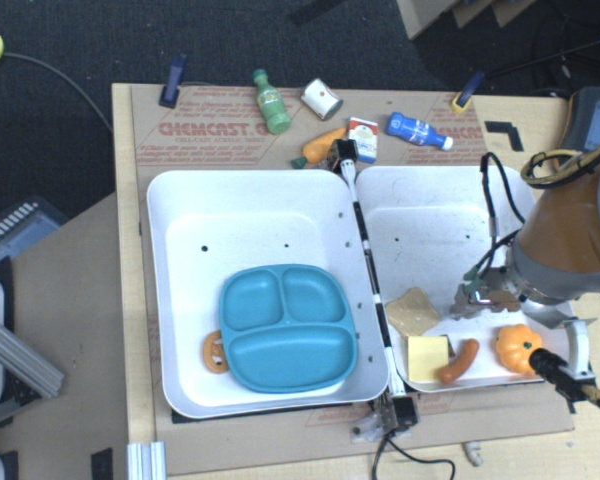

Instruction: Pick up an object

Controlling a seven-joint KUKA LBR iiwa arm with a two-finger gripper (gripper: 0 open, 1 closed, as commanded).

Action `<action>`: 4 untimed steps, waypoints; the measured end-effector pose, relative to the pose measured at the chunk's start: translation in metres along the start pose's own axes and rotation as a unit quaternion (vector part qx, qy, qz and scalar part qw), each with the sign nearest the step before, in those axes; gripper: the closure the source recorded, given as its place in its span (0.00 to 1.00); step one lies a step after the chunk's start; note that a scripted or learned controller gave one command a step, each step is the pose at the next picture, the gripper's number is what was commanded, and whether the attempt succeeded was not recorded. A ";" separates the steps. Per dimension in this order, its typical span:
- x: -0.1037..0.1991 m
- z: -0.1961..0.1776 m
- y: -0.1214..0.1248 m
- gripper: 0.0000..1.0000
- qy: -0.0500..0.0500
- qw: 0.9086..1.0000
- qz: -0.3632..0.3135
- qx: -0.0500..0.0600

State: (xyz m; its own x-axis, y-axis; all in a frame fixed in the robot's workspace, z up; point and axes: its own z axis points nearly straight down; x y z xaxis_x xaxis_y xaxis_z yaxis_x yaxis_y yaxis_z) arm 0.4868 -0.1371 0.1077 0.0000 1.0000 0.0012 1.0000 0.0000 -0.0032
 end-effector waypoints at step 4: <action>0.066 -0.124 -0.008 1.00 0.000 1.000 0.000 0.000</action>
State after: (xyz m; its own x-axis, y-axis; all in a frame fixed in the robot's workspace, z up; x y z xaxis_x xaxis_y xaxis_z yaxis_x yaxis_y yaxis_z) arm 0.4789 -0.0711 0.2322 -0.0010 1.0000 0.0010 1.0000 0.0010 -0.0022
